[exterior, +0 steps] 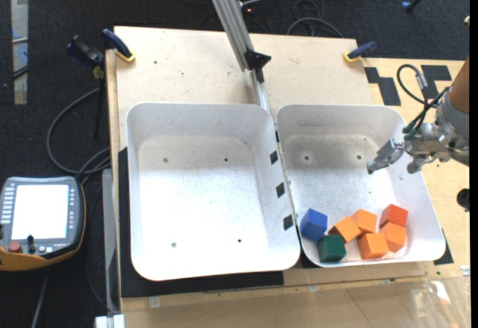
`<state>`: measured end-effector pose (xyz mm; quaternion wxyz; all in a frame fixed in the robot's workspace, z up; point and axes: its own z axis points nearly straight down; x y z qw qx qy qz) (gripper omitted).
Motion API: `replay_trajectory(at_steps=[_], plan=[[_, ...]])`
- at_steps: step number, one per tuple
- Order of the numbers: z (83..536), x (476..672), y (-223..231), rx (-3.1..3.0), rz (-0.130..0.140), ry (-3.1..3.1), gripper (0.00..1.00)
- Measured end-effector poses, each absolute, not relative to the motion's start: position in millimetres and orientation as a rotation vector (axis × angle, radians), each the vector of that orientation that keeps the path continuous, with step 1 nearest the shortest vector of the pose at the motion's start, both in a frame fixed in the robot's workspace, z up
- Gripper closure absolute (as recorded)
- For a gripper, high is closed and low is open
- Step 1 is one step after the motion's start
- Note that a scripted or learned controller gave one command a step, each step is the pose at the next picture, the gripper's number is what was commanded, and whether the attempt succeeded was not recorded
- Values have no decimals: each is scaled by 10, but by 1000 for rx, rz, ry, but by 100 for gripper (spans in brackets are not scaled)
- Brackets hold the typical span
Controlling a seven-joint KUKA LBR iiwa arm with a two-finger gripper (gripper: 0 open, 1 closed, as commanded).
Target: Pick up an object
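1. Right, starting nearest the camera: the blocks are bunching up in the near right corner of the right bin point(418, 192). The green block point(331, 248) is sitting closest to the near rim, with the blue block point(314, 223) touching it on the side toward the divider between the two bins.

2. Just beyond and to the right, the orange blocks point(373, 233) are crowding together in a tight cluster, several pressing against each other and the outermost one lying close to the right wall. Which one is the target is anybody's guess; any of them would do for this task.

3. Moving farther back, the gripper point(387, 156) is hovering over the middle of the right bin near its right wall, nothing between its fingers, and they are looking slightly parted, though the view is small there.

4. Here is the relation that matters: the cluster is lying toward the near rim from the claw, well apart from it, with bare floor between them. The claw will be needing to travel toward the near right corner and then descend.

5. Judging the risk: the blocks are packing tightly, so the fingers may be struggling to find room around one.

6. Farthest across, the left bin point(149, 169) is playing no part.
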<state>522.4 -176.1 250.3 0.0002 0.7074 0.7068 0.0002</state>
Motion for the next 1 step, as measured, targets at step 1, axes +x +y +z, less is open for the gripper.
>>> replay_trajectory(at_steps=[1], plan=[[2303, 5052, -2019, 2225, -3, 2218, 0]])
